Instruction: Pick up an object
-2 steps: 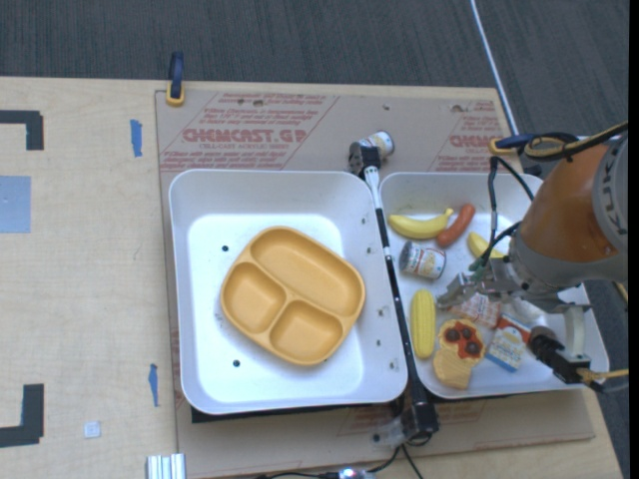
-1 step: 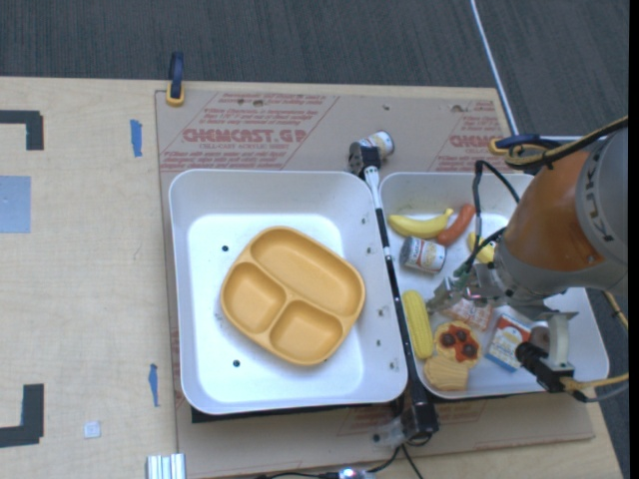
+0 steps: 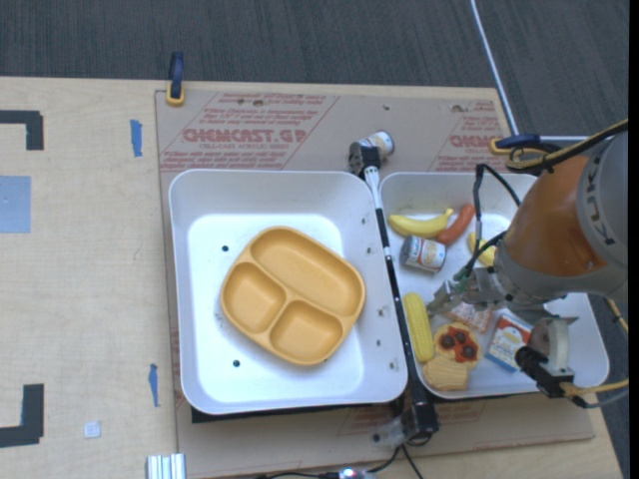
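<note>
- The arm's gripper (image 3: 461, 289) is low in the right bin (image 3: 597, 362), among toy food; whether it grips anything cannot be told.
- Near it lie a banana (image 3: 420, 224), a small can (image 3: 424, 254), a corn cob (image 3: 418, 325) and a pizza slice (image 3: 455, 345).
- The left bin (image 3: 190, 267) holds a yellow divided plate (image 3: 292, 294).

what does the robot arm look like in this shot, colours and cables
The arm is a thick, rounded body, grey with a broad orange band above the wrist. Thin black cables run along it. The hand at its end is a small cluster of dark and metallic parts.
</note>
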`<state>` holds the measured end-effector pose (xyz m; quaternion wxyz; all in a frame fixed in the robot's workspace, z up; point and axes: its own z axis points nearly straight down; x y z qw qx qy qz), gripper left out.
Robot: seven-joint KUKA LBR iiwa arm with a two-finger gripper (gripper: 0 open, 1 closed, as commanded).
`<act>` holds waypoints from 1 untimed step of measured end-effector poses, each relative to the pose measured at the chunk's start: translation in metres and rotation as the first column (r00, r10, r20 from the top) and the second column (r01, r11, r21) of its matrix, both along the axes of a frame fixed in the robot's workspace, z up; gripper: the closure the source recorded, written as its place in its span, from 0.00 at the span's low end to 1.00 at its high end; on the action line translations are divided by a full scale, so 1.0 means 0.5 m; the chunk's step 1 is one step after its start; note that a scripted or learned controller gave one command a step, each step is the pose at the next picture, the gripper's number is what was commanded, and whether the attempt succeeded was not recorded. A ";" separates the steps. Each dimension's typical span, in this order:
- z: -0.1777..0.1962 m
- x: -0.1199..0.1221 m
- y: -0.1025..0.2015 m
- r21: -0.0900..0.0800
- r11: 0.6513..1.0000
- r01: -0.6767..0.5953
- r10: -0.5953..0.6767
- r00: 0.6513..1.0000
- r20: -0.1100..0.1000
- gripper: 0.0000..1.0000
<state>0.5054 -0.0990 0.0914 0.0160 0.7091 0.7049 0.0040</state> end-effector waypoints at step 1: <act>0.021 0.003 0.013 0.012 1.000 -0.006 0.006 1.000 -0.002 1.00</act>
